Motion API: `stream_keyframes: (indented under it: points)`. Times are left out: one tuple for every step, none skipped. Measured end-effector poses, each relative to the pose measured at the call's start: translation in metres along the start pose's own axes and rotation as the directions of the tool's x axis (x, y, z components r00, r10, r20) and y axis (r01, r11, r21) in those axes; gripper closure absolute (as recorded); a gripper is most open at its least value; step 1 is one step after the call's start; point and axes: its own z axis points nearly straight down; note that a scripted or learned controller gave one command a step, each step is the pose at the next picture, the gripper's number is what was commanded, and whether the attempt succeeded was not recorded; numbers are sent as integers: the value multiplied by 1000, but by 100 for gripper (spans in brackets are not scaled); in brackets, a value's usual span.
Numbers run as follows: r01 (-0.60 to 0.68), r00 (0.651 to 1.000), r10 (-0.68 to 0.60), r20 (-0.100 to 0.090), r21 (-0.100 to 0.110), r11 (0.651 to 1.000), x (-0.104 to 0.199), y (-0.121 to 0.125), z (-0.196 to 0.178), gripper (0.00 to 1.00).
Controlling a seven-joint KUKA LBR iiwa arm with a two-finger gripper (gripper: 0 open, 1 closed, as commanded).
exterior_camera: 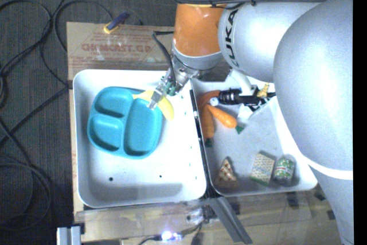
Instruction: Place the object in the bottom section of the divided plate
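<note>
A dark carpeted floor strewn with black and white cables surrounds the desk, whose brown top carries faded red lettering. Two shallow white plastic bins sit side by side on it.

The left white bin holds a blue plastic divided plate with three sections: two small ones on its left half and one large one on its right. A small yellow curved object lies against the plate's upper right rim, partly over the edge of the large section and partly over the bin floor just beside the plate.

The end effector reaches down right at that rim, touching or overlapping the yellow object. Whether it is wide or narrow cannot be told, nor whether it grips the yellow piece. The grey arm with its orange band rises above and to the right of the plate.

The right white bin, right of the plate, holds an orange plastic carrot, a darker orange-brown long piece beside it, a patterned triangular wedge, a patterned square packet and a small green can.
</note>
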Motion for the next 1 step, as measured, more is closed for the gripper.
stream_keyframes:
  points:
    - [0, 1000, 0, 0, 0, 1000, 0, 0, 0, 0]
